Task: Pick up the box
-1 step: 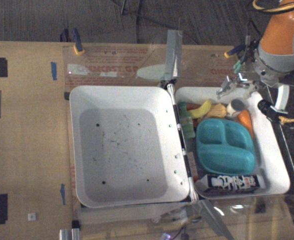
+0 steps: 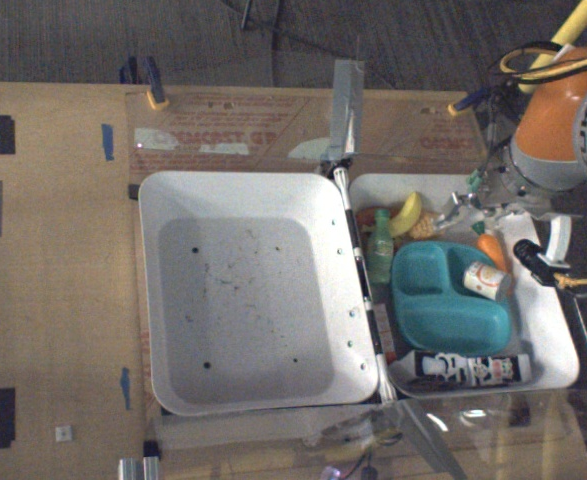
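White right bin [image 2: 558, 353], teal tray [image 2: 443, 308], box [image 2: 473, 369]

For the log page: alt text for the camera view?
The arm's gripper hovers over the right bin's far edge, above a banana, green bottle, teal tray, small can and a long black-and-white box at the near wall.

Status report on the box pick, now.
Tool hovering over right bin's far edge, nothing seen held. Box flat along near wall, untouched. Teal tray close beside it.
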`<act>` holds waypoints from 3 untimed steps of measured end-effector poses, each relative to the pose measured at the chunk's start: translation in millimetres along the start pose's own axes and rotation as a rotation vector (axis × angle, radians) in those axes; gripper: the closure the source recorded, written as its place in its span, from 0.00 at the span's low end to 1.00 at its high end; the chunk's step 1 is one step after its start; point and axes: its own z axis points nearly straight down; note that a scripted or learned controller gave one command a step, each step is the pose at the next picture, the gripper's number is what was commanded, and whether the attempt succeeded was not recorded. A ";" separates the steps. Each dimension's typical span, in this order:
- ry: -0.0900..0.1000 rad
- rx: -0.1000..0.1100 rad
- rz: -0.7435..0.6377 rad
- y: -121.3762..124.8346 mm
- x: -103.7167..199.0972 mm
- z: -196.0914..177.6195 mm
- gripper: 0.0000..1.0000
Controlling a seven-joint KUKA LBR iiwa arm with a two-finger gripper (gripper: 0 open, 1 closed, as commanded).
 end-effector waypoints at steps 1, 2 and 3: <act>0.002 -0.001 -0.018 -87.3 0.4 25.9 0.00; 0.002 0.003 -0.089 -160.9 -24.8 -211.4 0.00; 0.000 -0.001 -0.090 -159.6 -25.0 -221.7 1.00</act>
